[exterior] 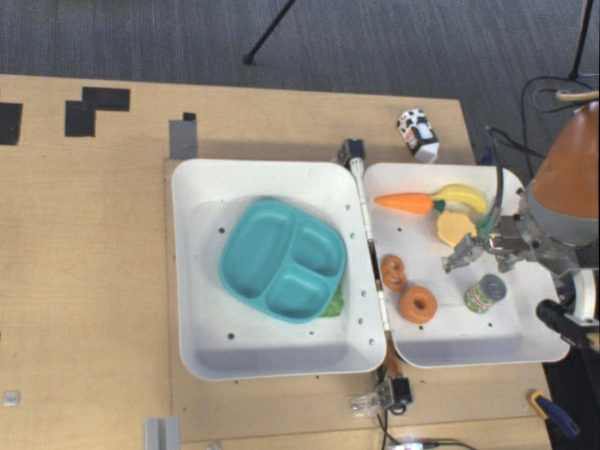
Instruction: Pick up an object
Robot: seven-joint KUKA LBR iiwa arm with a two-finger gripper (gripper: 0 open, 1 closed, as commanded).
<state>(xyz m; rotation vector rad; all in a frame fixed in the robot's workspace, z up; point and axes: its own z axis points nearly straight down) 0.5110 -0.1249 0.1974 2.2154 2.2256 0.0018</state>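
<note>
The right bin (pixel 469 352) holds an orange carrot (pixel 403 202), a yellow banana (pixel 462 196), a flat yellow piece (pixel 454 228), two orange-brown doughnuts (pixel 393 271) (pixel 418 303) and a small green-labelled can (pixel 485 294). My gripper (pixel 461 253) reaches in from the right and hovers over this bin, just below the yellow piece and up-left of the can. It looks open, with nothing between its fingers. The arm's orange band (pixel 572 172) shows at the right edge.
The left bin (pixel 262 359) holds a teal divided plate (pixel 281 259) with a green item (pixel 330 306) peeking from under its lower right corner. A black-and-white carton (pixel 417 135) lies on the bench behind the right bin. Cables run along the right side.
</note>
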